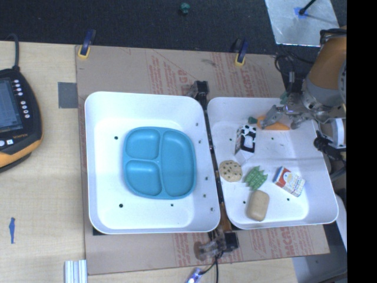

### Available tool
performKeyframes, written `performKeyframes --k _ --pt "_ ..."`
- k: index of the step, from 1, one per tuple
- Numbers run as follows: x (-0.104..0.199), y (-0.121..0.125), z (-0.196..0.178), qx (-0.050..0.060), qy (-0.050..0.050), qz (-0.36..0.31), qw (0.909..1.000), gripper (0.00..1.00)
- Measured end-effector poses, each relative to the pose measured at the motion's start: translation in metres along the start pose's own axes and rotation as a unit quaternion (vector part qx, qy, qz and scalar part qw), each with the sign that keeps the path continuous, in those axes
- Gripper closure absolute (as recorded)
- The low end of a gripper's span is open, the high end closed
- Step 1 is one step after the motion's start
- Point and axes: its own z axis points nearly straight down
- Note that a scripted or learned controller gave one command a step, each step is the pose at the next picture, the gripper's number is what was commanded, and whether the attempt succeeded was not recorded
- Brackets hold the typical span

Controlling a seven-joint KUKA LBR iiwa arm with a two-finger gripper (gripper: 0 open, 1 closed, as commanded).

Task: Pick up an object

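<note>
tool (281, 115) low at right bin (318, 214) far edge | grip state: cannot tell | risk: clips bin wall, misses orange item (281, 125)

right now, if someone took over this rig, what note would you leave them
Gripper: low at the right bin's back edge, over an orange item; fingers unclear, no hold seen.
Right bin: cow-print piece, cookie, green piece, small carton, tan piece.
Left bin: blue plate.
Done: nothing lifted.
Left: grasp and lift one item.
</note>
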Motion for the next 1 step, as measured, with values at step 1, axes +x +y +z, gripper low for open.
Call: performKeyframes --k 1 --pt "0.0646 -0.1052 0.0129 0.002 0.0 -0.001 1.0 0.0"
